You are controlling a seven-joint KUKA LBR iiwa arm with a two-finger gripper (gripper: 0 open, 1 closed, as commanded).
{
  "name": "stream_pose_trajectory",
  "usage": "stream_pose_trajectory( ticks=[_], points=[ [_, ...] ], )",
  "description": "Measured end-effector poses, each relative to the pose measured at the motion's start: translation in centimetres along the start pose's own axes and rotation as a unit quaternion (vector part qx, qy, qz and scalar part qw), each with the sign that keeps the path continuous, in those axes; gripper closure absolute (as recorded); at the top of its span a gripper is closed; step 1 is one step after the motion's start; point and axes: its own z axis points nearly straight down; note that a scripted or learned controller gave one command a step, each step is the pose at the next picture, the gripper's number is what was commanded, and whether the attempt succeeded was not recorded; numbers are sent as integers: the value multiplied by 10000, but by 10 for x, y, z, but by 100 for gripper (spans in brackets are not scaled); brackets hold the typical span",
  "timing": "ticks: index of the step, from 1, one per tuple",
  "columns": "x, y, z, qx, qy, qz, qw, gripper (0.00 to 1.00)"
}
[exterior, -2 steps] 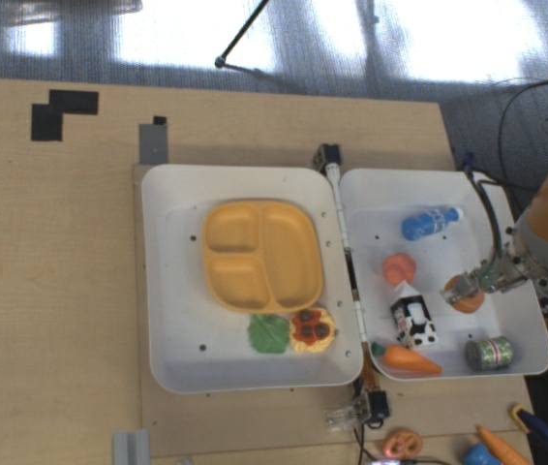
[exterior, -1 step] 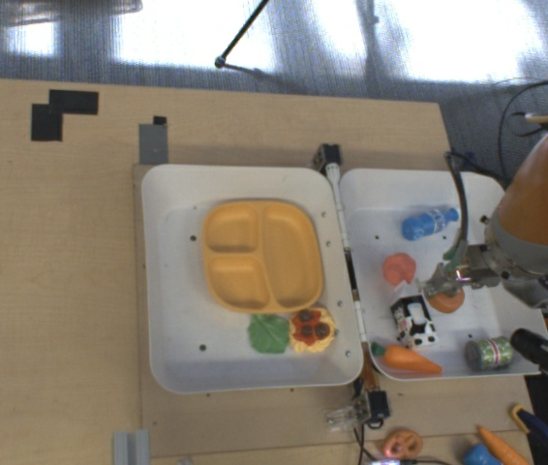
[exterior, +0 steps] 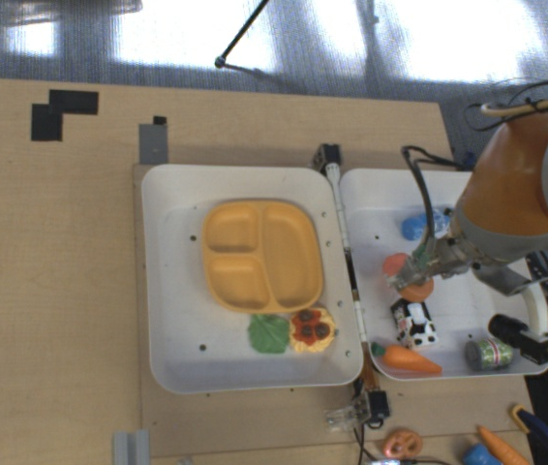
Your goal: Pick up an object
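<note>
Nearest the camera in the right bin (exterior: 448, 371) lie a carrot (exterior: 411, 359), a cow figure (exterior: 414, 325) and a green can (exterior: 488, 354). Just beyond, the gripper (exterior: 413, 277) hangs low over a red-orange object (exterior: 399, 265), the likely target; I cannot tell whether it is spread or pressed together. A good grasp means descending straight, centred on it, clear of the cow. A blue object (exterior: 415, 227) sits farthest.
</note>
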Motion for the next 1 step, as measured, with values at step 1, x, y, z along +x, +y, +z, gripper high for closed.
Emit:
stream_pose_trajectory(
  ticks=[1],
  points=[
    [35,-12,-63,-3,2,773,9970,100]
  ],
)
